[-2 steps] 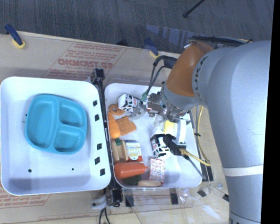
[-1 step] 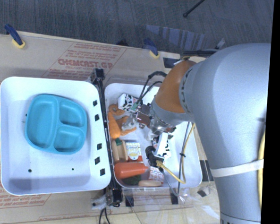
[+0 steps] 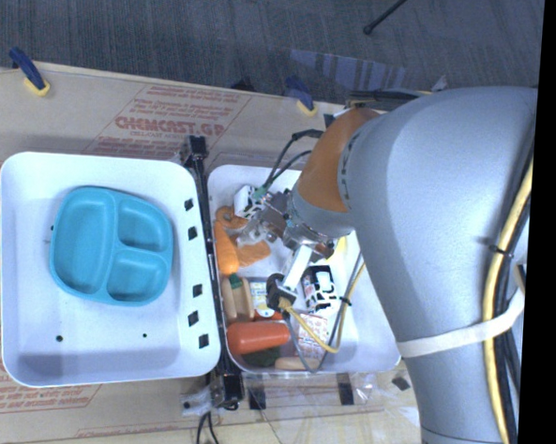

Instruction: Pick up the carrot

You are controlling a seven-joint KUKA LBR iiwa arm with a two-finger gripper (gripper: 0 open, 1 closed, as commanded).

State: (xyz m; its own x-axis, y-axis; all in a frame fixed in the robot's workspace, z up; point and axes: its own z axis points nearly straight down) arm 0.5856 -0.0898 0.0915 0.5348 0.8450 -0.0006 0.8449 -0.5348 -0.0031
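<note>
gripper low in crowded right bin, beside carrot at its left wall; opening cannot be told. desk cardboard reads "chemcast gp".

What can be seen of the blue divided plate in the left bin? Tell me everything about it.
The blue plate is a light blue rounded rectangle that looks like smooth plastic. It is moulded into three wells: one long one on its left side and two smaller ones on its right. It lies flat, right way up and slightly turned, on the floor of the left bin, nearer the far wall than the near one. Its wells are bare. It touches only the bin floor and stands apart from every wall.
</note>
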